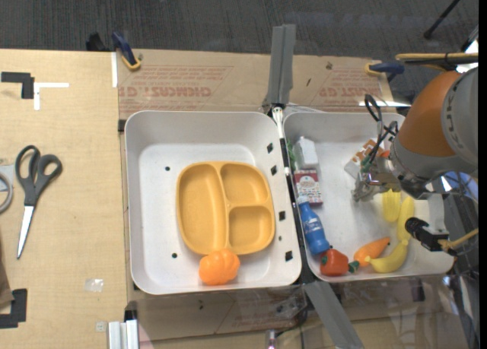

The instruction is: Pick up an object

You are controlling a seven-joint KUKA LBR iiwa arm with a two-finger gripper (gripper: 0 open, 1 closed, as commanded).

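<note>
Two white bins: divided tray point(225, 207) left, banana point(396, 235) right.

Prob. robotics lab, bench point(61, 264), white bins point(141, 210), scissors point(32, 188)

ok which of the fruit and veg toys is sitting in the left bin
The round orange fruit, just below the yellow divided plate. The banana, carrot and red pepper lie in the right bin.

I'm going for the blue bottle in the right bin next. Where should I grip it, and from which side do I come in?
Grip the blue bottle across its mid-body, coming straight down from above. It lies flat, long axis running up-down in the camera view, close to the right bin's left wall, so set the fingers left and right of it. The red pepper crowds its lower end and the small carton its upper end, so probably keep to the middle.
</note>
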